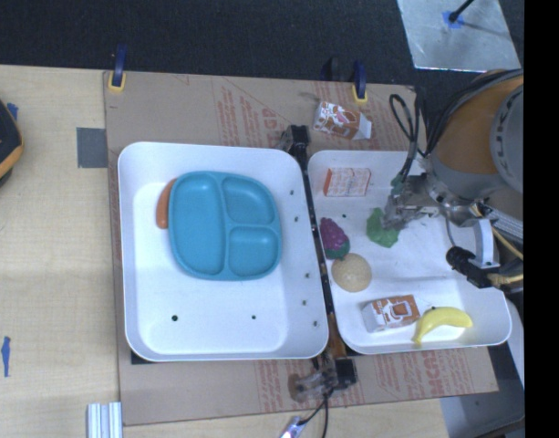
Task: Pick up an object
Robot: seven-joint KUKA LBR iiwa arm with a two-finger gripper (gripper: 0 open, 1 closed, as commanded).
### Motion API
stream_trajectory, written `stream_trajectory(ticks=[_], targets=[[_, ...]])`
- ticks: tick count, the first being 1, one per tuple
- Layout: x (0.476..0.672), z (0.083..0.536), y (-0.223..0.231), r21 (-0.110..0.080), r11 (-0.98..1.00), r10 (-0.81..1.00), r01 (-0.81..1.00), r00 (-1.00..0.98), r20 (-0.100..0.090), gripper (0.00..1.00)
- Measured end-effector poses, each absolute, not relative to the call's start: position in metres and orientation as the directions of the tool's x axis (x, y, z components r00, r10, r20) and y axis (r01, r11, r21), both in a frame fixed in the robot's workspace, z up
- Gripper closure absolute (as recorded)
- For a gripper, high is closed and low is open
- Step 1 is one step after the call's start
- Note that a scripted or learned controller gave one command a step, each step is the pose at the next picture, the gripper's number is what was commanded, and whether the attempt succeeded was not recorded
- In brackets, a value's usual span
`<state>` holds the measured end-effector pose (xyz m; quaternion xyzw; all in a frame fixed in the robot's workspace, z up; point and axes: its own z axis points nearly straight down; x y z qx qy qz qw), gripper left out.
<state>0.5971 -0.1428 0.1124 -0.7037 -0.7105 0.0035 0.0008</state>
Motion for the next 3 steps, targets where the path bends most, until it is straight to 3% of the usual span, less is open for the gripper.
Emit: stream_trajectory(ticks=[1, 2, 3], targets=[[0.597, 0.112, -0.143, -0.007, 0.010, 1.000, 1.000, -0.010, -0.004, 0.00], [0.592, 0.092, -0.134, -0.005, 0.005, 1.000, 1.000, -0.005, 0.000, 0.00], [0.592, 0.102, -0.135, -0.006, 0.006, 1.000, 1.000, -0.006, -0.002, 1.00]])
